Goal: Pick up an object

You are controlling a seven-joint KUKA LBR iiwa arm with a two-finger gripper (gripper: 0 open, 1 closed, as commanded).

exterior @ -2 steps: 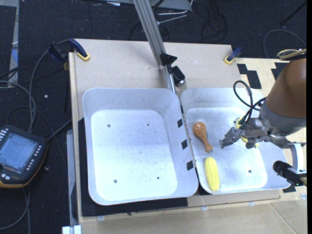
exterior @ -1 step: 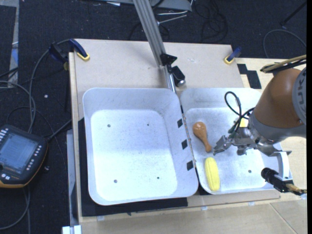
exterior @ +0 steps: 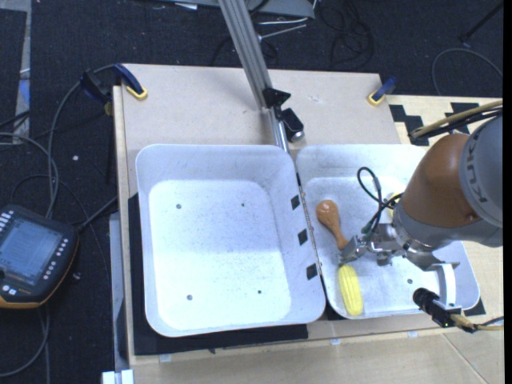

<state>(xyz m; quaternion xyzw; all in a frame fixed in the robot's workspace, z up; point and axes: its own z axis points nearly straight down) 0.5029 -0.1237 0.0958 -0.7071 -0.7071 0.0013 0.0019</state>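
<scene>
In the right bin [exterior: 336,170] lie a brown wooden spoon [exterior: 330,219], its round head at upper left and its handle running down to the right, and a yellow corn cob [exterior: 350,288] near the bin's front edge. My gripper [exterior: 358,250] hangs low over the bin, at the lower end of the spoon handle and just above the corn cob. The arm's grey and orange wrist [exterior: 448,194] covers the right part of this bin. Nothing is seen held between the fingers.
The left bin [exterior: 152,174] sits beside the right one, their rims meeting in the middle. A slanted metal pole [exterior: 252,54] rises from the back of the bench. A black cable [exterior: 370,184] loops near the wrist. A teach pendant [exterior: 28,254] lies off the bench at left.
</scene>
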